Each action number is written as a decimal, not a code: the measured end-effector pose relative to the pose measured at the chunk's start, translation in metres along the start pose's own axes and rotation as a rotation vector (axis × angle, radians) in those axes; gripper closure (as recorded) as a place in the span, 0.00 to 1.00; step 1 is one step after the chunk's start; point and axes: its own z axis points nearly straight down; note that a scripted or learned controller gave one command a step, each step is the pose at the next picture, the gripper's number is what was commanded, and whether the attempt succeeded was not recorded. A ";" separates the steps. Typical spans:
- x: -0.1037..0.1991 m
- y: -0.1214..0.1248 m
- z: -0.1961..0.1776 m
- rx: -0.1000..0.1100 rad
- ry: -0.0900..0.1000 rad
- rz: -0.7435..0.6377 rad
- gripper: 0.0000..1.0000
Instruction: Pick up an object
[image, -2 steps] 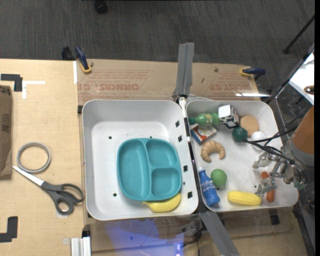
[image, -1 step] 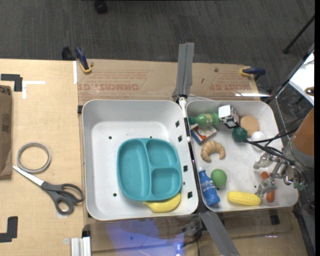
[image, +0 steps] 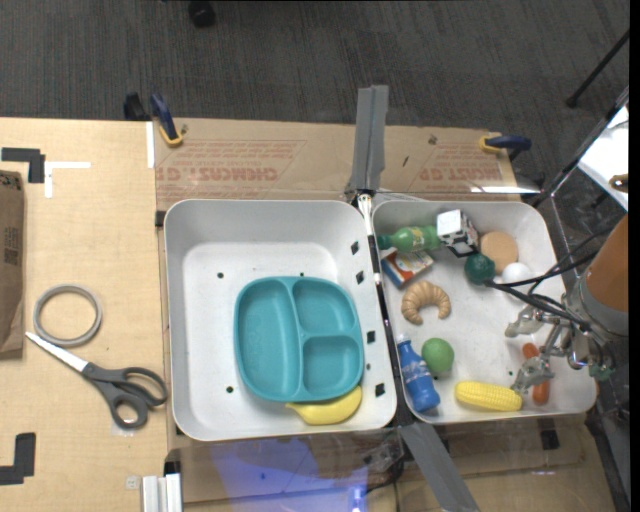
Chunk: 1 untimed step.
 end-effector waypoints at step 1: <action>-0.001 0.000 0.000 0.000 -0.002 -0.043 0.00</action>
